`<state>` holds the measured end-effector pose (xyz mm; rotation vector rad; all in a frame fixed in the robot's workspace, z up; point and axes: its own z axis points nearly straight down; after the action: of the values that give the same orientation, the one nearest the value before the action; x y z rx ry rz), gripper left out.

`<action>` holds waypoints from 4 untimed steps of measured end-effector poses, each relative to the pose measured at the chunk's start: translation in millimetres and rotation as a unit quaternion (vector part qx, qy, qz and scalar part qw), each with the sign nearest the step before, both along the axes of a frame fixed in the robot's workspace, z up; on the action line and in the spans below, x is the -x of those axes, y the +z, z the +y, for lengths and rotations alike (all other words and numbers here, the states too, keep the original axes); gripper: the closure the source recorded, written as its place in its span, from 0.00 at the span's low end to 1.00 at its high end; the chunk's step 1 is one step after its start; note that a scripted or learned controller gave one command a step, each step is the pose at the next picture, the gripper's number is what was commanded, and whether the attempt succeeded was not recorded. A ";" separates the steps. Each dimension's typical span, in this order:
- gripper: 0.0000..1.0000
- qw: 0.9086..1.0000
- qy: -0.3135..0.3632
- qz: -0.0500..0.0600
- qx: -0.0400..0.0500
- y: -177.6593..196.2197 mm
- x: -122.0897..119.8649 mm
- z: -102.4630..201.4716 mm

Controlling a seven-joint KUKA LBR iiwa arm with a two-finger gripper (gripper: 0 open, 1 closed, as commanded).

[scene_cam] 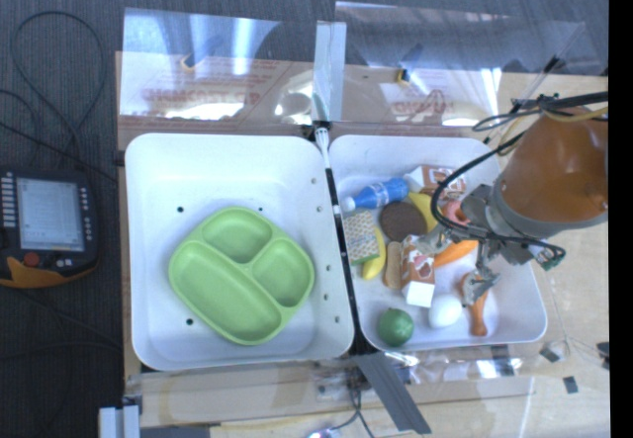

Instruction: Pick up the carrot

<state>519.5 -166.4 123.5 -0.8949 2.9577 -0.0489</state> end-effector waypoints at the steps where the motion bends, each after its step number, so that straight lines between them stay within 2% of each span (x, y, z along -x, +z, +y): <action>1: 0.00 0.999 -0.052 -0.004 -0.003 -3.1 -16.6 -1.2; 2: 0.00 0.998 -0.067 -0.010 -0.007 -3.4 -13.1 -5.4; 3: 0.00 0.991 -0.135 -0.017 -0.006 -5.6 -38.4 -12.6; 4: 0.00 0.983 -0.180 -0.014 -0.010 -8.6 -37.9 -12.9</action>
<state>557.4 -179.3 114.9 -0.3426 3.0438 -0.0443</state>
